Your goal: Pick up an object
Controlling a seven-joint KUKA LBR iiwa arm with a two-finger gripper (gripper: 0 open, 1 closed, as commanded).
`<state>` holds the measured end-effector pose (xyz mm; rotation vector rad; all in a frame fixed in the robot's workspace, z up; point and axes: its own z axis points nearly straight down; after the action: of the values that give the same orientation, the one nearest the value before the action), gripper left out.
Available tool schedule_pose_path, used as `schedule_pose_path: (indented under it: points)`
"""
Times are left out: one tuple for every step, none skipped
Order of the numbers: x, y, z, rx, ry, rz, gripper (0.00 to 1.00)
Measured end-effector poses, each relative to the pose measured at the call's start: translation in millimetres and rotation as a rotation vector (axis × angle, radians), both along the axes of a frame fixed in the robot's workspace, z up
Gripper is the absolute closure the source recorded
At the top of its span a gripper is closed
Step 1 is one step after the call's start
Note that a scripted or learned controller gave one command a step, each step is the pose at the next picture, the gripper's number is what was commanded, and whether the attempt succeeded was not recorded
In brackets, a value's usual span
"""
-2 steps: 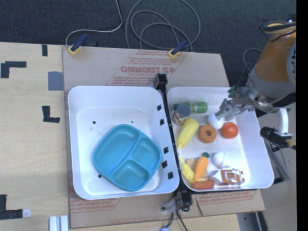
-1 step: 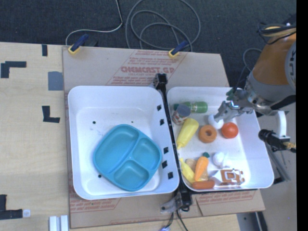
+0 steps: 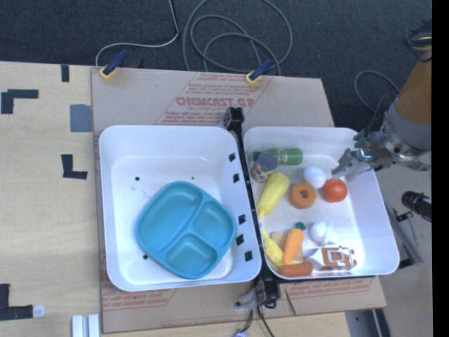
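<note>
Our gripper, its state unclear to us, hung above the right bin's right edge, near the tomato, probably lining up.

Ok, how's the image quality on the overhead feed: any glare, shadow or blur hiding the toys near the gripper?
Camera view: lighting is even and soft, with faint shadows only; the white right bin is bright but not blown out; the whole frame is slightly soft, so the gripper is hard to read; the tomato and white ball stay distinct.
</note>
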<state>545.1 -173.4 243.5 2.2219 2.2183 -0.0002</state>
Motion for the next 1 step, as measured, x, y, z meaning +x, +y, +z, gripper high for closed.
schedule_pose_path:
  points:
    - [32.1,9.9,-26.8,0.0,0.002,0.004,1.0]
